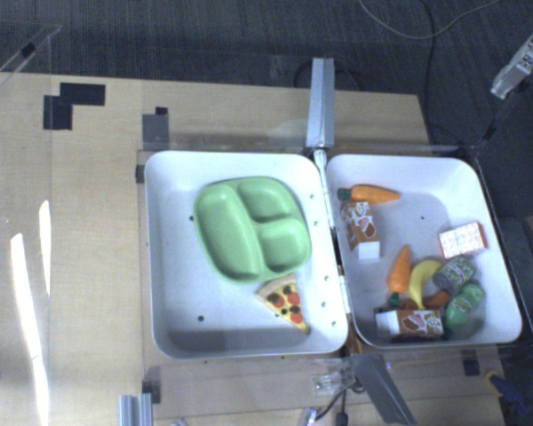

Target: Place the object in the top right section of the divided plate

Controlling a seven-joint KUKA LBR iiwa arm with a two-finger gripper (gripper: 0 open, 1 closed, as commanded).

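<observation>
While the gripper hangs at the upper right, outside both bins, its state cannot be told from this view. The left bin holds 1 green divided plate with 3 sections and 1 toy pizza slice, which lies on the bin floor just beside the plate's lower rim. The right bin holds 2 carrots, 2 cartons, 1 banana, 1 pink-and-white box, 1 can and 1 green item.
</observation>
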